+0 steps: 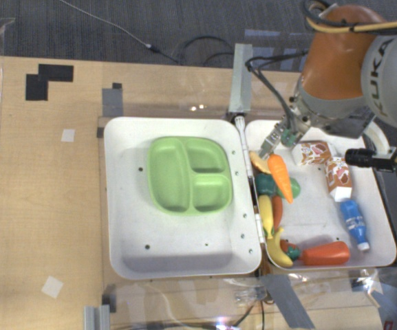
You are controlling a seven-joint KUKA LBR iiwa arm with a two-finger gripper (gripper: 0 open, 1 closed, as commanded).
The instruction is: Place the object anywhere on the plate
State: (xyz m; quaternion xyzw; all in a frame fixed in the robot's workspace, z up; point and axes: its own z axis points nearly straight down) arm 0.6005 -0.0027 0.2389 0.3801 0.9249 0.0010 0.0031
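Green plate (188,174), moulded plastic with three compartments, sits near the middle of the left bin (126,253). Nothing lies on it yet.

Right bin (384,249) holds the clutter. Gripper (281,137) hangs over that bin's upper left corner, just beside the divider between bins. Whether it is open or closed, and whether it has hold of anything, I cannot tell from this slanted view.

Carrot (279,176) lies just below the gripper, thick end up toward it, tip pointing down and slightly right; long axis runs roughly up and down the view. It looks like the likeliest object for the task, being nearest the gripper. Plate lies to the left of both, across the divider.

Key relation: the carrot is directly under the gripper's reach, and the carry is a short sideways move leftward over the bin walls.

Other items, right bin:
- yellow banana (278,247) curved along the lower left, smooth skin
- second yellow piece (266,214), elongated, by the divider
- small green piece (265,183) beside the carrot, partly hidden
- red pepper (325,254), glossy, lying sideways along the bottom edge
- blue bottle (355,225), lying down, cap toward bottom right
- red and white tube (338,178), printed label
- brown and white packet (313,152), crinkled

All appear to be toy foods: hard, smooth plastic. Tapered carrot may slip if pinched near the tip. Desk (47,205) is pale wood.
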